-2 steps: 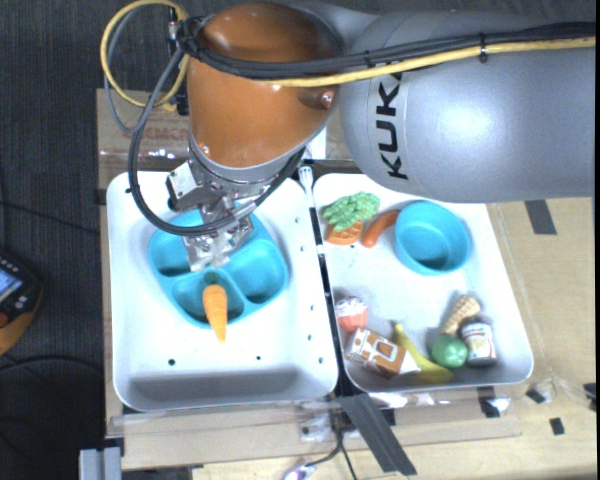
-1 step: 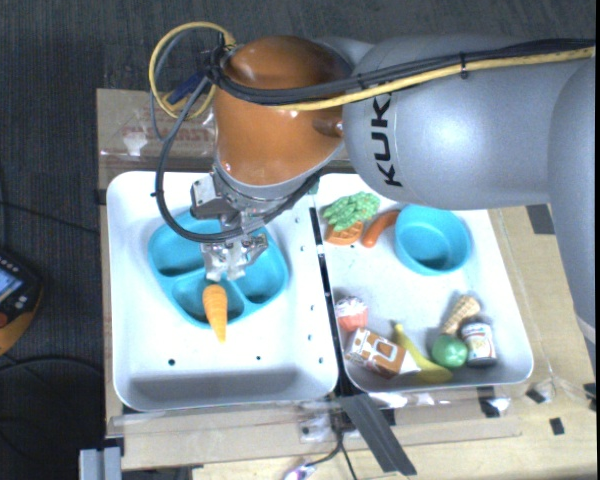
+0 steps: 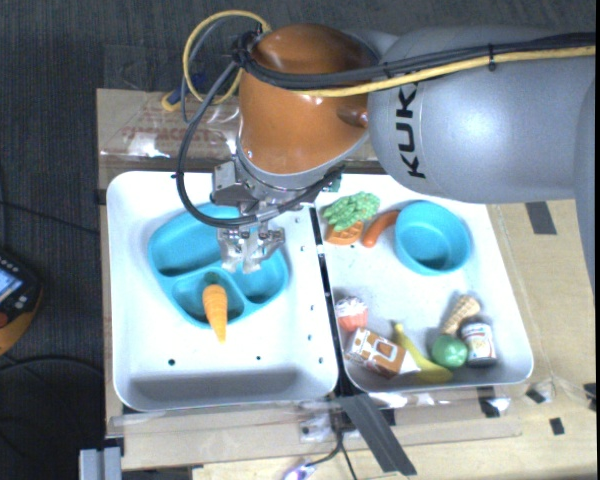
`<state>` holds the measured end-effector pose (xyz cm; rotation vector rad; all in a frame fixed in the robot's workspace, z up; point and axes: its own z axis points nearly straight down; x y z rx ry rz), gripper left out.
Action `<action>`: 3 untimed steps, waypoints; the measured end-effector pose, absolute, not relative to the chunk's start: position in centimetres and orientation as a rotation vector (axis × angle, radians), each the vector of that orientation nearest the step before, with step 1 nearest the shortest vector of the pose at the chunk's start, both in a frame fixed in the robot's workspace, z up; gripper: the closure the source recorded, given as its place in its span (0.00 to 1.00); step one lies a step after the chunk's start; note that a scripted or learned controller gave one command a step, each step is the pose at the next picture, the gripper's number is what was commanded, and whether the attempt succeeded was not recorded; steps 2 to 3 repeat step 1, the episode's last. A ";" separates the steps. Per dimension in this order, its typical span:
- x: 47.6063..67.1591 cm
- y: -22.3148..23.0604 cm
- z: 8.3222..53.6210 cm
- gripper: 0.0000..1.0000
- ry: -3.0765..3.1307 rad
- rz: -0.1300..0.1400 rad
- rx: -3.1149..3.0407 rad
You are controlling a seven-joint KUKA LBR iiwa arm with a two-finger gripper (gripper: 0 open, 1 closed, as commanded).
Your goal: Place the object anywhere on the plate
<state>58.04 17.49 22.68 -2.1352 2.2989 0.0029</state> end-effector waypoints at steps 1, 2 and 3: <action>60.9 17.5 19.5 1.00 2.102 0.002 -2.331; 60.9 17.5 19.5 1.00 2.102 0.002 -2.331; 60.9 17.5 19.5 1.00 2.102 0.002 -2.331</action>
